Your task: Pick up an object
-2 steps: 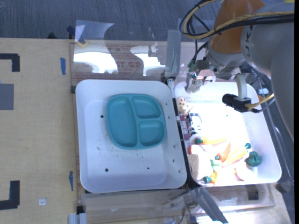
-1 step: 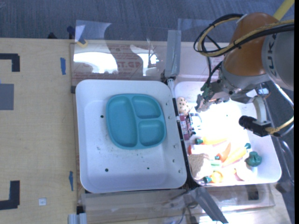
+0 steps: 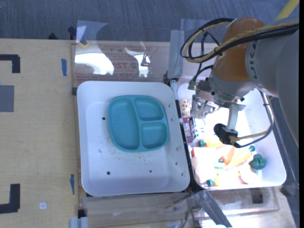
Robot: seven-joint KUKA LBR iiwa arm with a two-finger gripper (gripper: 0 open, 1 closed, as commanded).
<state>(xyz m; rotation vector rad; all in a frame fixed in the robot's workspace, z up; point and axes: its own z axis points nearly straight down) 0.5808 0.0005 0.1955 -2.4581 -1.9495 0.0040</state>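
My gripper hangs over the upper left part of the right bin, its fingers pointing down toward the bin floor. A pale speckled round object lies just left of it by the bin's left wall. A dark red packet lies below the gripper along the same wall. Orange pieces, a yellow piece and a teal toy sit in the bin's lower half. I see nothing between the fingers.
The left bin holds a teal divided plate. A black cable end dangles below the wrist over the right bin. Clear plastic sheeting lies behind the left bin. The wooden bench stretches to the left.
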